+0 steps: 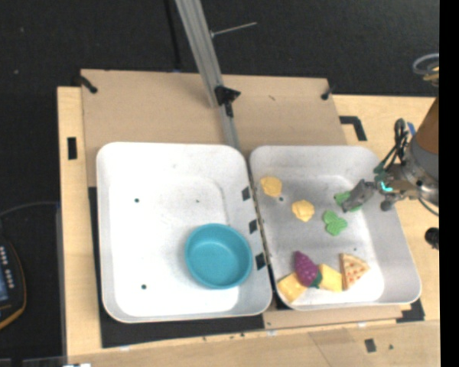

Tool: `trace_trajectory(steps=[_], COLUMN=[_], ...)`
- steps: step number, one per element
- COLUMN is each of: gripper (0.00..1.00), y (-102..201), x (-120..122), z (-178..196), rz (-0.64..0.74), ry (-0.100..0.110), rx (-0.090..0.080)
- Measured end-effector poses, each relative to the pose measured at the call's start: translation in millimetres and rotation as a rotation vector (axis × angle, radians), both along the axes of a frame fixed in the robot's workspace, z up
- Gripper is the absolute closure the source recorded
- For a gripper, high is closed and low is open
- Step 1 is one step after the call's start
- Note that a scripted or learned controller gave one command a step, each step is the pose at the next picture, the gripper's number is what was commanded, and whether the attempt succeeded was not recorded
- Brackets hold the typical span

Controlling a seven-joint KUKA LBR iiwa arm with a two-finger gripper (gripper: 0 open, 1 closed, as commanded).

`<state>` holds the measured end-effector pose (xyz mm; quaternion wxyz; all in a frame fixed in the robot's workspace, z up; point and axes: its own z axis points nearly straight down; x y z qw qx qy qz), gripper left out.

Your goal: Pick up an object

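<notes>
A pale wooden bench (306, 102) stands on dark, possibly carpeted floor (76, 21), under even light.

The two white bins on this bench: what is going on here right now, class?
A grey robot arm reaches in from the right over the right bin, its gripper low beside a small green piece. Nearby lie another green piece, two yellow lumps and a purple toy. The left bin holds a blue bowl. Nothing is visibly gripped.
</notes>
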<state>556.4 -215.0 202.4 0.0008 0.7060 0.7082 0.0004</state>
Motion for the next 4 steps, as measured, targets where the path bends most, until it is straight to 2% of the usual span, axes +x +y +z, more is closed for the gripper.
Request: trace_trajectory(steps=[2,3,4], gripper=[0.0,1.0,1.0], y=[4.8,3.3,7.1], x=[-0.6,1.6,6.7], z=[-97.0,-82.5,-19.7], rz=[-0.003,-0.005,0.001], ry=[0.006,-0.003,-0.007], rx=[0.0,-0.002,-0.003])
